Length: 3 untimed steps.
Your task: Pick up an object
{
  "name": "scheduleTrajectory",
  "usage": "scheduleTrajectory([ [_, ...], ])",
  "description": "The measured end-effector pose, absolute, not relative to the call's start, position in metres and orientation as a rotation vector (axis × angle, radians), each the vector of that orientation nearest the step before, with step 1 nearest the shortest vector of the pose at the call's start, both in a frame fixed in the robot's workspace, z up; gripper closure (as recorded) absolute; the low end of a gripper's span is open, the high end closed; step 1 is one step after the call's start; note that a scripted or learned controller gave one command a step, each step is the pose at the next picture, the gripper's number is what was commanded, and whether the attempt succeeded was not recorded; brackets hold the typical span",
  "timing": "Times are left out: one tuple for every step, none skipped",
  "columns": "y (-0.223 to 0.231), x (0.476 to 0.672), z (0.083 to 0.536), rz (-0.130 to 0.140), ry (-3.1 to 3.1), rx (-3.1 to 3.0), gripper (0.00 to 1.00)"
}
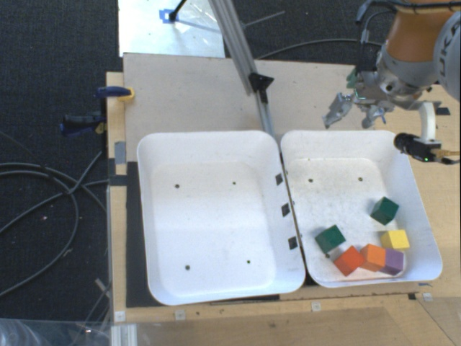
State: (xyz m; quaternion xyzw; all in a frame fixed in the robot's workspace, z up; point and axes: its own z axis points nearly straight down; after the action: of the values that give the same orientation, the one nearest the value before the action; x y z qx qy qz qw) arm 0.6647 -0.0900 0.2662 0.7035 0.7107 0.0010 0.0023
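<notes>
End effector (pixel 353 114) is hovering above the far rim of the right bin (pixel 425 215), fingers spread apart and holding nothing; it is sitting well clear of every block. The arm (pixel 421 27) is reaching in from the far right.

Candidate objects are all lying in the near right corner of the right bin: one dark green block (pixel 385 210) standing a little apart toward the far side, a second green block (pixel 330 237) toward the left, and a tight cluster of red block (pixel 348 260), orange block (pixel 372 256), yellow block (pixel 395 239) and purple block (pixel 393 262), which appear to be touching or nearly so. The left bin (pixel 155 193) is sitting just beside it on the desk (pixel 187 92).

Step in hand, by my judgement: approach, not yet started downward.

Notes for doing it well:
- Favouring one of the two green blocks, since free space is lying around each; the fingers should be able to straddle them without nudging a neighbour.
- Avoiding the cluster: a finger is likely to land on top of an adjoining block, or push the group against the bin wall.
- Aligning the fingers across two parallel faces, centring over the block before descending, keeping the opening wide until the fingers are flanking it.
- The far green block is lying near the right wall; watching for clearance on that side.
</notes>
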Motion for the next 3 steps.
scheduleTrajectory([
  [-0.129, 0.608, 0.130, -0.008, 2.223, 2.227, 0.00],
  [-0.070, 0.681, 0.196, 0.014, 2.228, 2.201, 0.00],
  [-0.026, 0.585, 0.190, -0.003, 2.233, 2.217, 0.00],
])
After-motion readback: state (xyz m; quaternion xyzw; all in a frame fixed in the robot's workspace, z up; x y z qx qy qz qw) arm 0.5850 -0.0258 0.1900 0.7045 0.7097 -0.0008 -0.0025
